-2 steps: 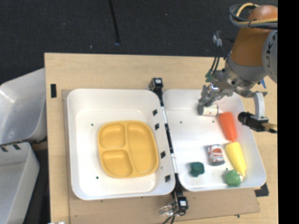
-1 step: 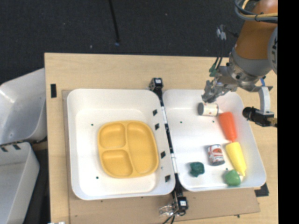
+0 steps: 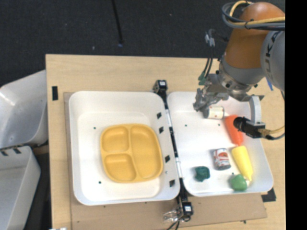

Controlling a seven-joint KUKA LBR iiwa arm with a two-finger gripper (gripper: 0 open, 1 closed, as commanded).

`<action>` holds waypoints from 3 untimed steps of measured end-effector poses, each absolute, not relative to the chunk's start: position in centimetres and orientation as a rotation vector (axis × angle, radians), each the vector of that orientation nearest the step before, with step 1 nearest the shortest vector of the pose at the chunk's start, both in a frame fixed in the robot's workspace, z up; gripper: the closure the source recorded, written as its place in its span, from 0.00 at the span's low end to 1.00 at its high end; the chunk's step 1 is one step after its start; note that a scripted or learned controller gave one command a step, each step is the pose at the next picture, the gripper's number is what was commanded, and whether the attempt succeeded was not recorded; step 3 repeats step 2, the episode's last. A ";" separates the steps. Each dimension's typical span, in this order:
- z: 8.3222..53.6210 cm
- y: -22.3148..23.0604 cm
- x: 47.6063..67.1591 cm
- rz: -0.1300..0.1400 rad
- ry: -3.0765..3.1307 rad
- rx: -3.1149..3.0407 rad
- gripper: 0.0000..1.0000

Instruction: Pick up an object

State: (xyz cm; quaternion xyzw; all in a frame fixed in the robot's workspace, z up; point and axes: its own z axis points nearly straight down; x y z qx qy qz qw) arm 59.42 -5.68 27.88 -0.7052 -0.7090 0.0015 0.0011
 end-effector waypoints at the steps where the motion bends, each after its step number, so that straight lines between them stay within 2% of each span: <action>1: 26.3 -1.4 57.1 0.008 -2.224 -2.215 1.00; 2: 26.2 3.5 55.3 0.007 -2.226 -2.213 1.00; 3: 26.2 3.5 55.3 0.007 -2.226 -2.213 1.00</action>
